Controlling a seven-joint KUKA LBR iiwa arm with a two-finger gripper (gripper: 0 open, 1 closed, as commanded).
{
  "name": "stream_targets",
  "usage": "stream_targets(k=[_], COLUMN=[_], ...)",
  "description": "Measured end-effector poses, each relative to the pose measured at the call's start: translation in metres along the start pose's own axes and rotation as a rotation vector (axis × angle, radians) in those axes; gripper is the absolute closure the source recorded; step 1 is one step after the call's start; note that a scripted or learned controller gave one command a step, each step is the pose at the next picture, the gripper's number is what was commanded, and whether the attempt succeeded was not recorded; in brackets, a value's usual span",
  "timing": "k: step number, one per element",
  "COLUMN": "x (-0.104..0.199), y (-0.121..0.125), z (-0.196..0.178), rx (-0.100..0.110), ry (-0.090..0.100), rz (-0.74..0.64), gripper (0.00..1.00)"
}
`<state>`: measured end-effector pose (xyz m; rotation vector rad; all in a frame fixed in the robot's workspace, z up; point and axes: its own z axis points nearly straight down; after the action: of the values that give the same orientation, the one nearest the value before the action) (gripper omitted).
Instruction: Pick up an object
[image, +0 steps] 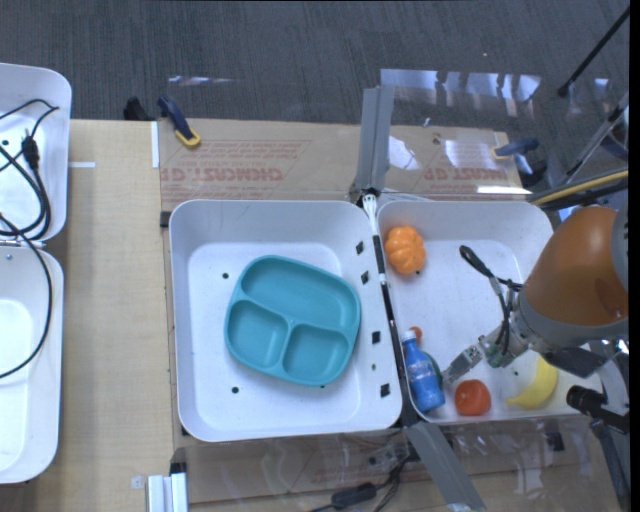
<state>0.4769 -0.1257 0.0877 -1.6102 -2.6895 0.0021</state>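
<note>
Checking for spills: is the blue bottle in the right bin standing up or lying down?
Lying down. The blue plastic bottle rests on its side along the right white bin's left wall, orange cap toward the far end.

Matt teal plastic plate (292, 320) (smooth), glossy white plastic bins (190, 300).

A single fixed camera looked down at a slant from above the surface (110, 300), far enough back to take in both white bins, the left bin (190, 330) and the right bin (450, 225), side by side. The arm (580, 275) entered from the right of the view.
</note>
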Motion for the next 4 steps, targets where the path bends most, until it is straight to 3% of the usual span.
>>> stream_targets(k=[1, 2, 3, 4], x=[0.000, -0.030, -0.019, -0.043], y=[0.000, 0.043, 0.028, 0.062], z=[-0.005, -0.174, -0.137, -0.005], rx=[0.004, -0.005, -0.003, -0.004], ry=[0.004, -0.007, -0.005, -0.007], rz=[0.004, 0.069, -0.145, -0.428], gripper=[1.00, 1.00, 1.00, 1.00])
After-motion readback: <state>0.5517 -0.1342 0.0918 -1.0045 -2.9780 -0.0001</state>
